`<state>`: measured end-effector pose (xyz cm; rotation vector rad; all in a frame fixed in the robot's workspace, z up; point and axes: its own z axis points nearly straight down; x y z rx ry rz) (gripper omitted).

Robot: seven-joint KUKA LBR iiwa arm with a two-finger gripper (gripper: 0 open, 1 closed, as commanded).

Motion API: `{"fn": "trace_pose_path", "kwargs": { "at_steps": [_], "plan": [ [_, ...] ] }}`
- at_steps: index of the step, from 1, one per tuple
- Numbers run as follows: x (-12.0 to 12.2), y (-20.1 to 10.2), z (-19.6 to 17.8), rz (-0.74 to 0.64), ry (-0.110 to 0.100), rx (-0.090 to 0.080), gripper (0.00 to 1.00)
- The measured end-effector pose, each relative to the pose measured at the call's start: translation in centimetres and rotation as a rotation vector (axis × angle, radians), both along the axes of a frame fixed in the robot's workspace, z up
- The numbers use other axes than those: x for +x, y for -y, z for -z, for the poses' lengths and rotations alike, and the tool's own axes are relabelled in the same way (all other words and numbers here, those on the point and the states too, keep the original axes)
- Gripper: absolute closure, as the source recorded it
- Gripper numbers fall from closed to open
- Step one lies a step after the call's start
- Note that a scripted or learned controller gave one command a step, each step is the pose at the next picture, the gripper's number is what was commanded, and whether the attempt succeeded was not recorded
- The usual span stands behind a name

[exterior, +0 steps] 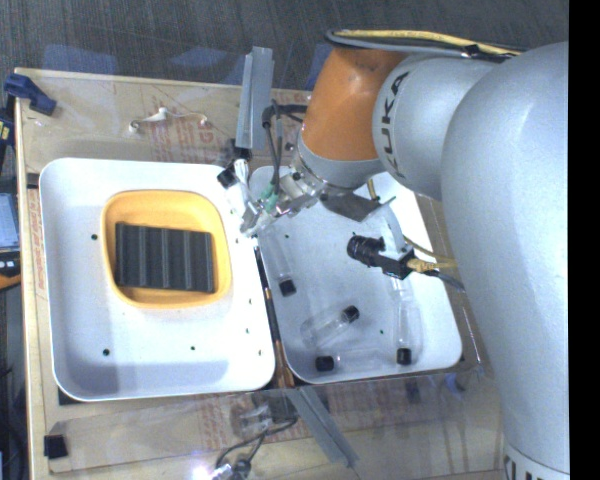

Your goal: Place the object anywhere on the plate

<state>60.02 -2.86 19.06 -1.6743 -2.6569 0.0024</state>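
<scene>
Gripper (252, 208) sits mid-frame at the bins' shared edge, grip state unclear; plate (166, 250) centre-left in left bin (70, 348).

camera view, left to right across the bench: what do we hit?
Blue clamp → left bin → yellow plate → gripper → right bin → grey arm

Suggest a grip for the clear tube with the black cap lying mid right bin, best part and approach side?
Judging from this view, grip the clear tube across its transparent body, just behind the black cap, coming straight down. It lies flat on the right bin floor with bare floor on both long sides, so fingers closing across its narrow width should fit. The gripper is near the bins' shared edge.
</scene>
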Motion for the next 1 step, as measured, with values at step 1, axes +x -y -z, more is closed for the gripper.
{"fn": "trace_pose_path", "kwargs": {
  "at_steps": [1],
  "plan": [
    [0.01, 0.02, -0.02, 0.000, 0.000, 0.000, 0.00]
  ]
}}
